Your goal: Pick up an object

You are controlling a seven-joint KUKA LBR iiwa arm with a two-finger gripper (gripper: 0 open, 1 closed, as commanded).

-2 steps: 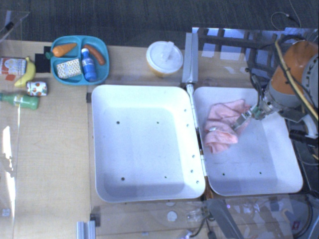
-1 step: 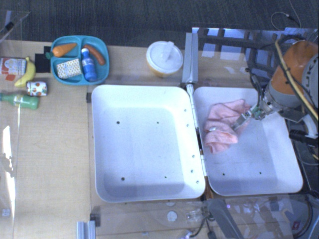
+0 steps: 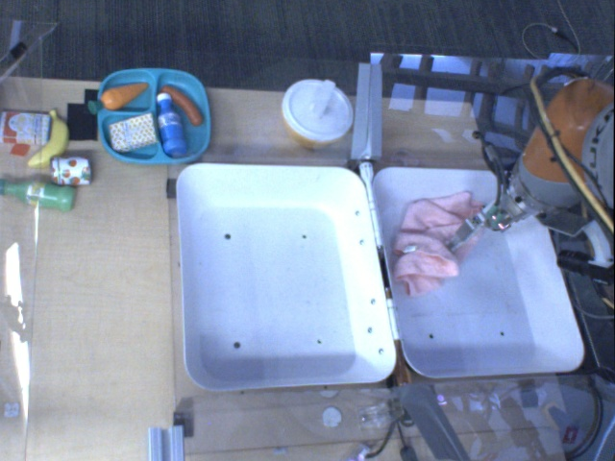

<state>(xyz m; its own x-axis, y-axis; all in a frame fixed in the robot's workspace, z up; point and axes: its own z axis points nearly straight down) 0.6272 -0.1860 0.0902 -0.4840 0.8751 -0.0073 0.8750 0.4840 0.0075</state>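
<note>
A crumpled pink cloth (image 3: 426, 246) lies in the upper left part of the right bin (image 3: 500, 329), close to the divider between the bins. My gripper (image 3: 460, 239) reaches in from the right and its tip rests at the cloth's right edge, touching or just over the fabric. The tip is small and partly merges with the cloth. The grey arm with its orange band (image 3: 567, 123) stands over the bin's upper right corner.
The left bin (image 3: 279, 286) sits beside the right one. Behind the bins are a white lidded cup (image 3: 318, 111) and a blue divided plate (image 3: 197, 128) with toy food. A banana (image 3: 53, 137), a small can (image 3: 70, 170) and a green bottle (image 3: 40, 194) lie at the far left.
</note>
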